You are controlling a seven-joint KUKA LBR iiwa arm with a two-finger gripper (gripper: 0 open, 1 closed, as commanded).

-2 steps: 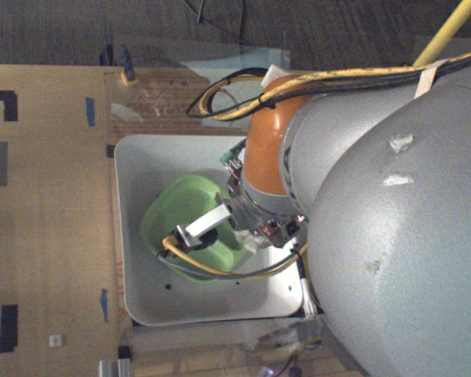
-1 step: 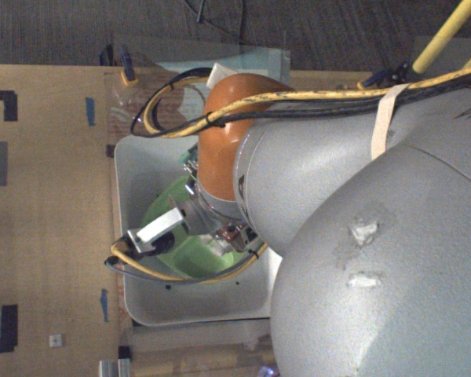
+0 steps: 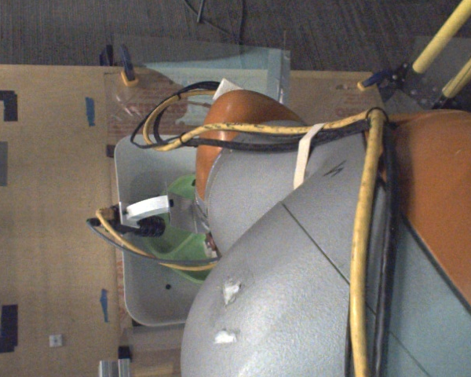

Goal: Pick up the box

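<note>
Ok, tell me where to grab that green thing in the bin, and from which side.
Come from straight above: the green object lies low on the floor of the white bin, whose walls would likely block a sideways approach. Close across its narrower span, near the middle. The arm covers most of it, so its full shape, and which span is the narrower, cannot be told from here.

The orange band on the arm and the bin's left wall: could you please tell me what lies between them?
In the camera view, a green object lies between the orange band and the bin wall, along with yellow and black cables.
</note>
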